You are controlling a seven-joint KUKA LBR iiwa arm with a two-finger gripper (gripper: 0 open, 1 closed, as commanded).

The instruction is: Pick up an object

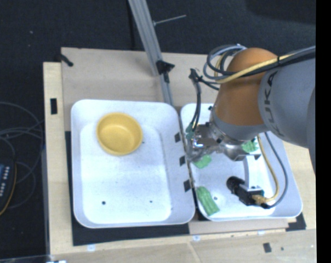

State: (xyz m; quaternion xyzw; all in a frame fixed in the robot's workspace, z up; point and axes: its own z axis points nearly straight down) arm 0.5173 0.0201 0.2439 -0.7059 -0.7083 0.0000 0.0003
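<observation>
Wooden bench point(116, 64), two white bins. Left bin point(83, 201): yellow bowl point(119, 133), far-left corner, upright; judged light, rigid, smooth, best taken across the rim. Right bin point(289, 201): green item point(208, 200) near-left, arm point(247, 100) lowered over it. Gripper point(201, 149) state cannot be told.

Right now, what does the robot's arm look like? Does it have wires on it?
The arm is big, round and grey, with a shiny orange band above the wrist. Dark letters are printed on the grey shell. Yes, it has wires: black cables loop over the orange part, and a yellowish cable hangs lower down.
</observation>
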